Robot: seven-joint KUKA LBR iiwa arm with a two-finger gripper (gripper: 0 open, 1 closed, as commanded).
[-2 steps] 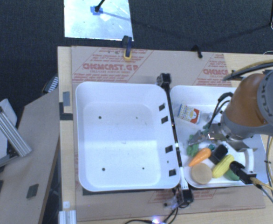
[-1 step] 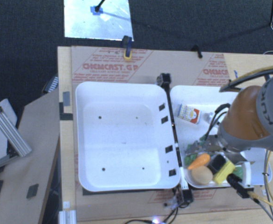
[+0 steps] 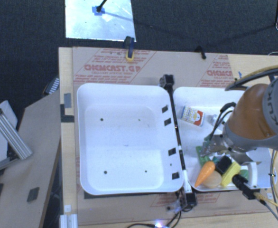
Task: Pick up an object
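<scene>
Objects for picking all lie in the right bin: a carrot-shaped orange toy, a yellow piece, a bit of green and a small white carton with a red and orange label. From where I stand, the biggest thing is the tabletop with its printed board, carrying the two white bins side by side; the left bin takes up the middle. Next in size is the grey arm with its orange band, reaching in from the right and hanging low over the right bin's near corner. Below it sits the hand, down among the toys by the green piece and just above the carrot, though I cannot tell how far apart its fingers stand or whether anything is between them. The carrot looks light, stiff and smooth, likely plastic, so it may slip; I would take it across its thick middle. The carton, lying well apart near the divider, seems light and crushable, best held gently across its flat sides.
</scene>
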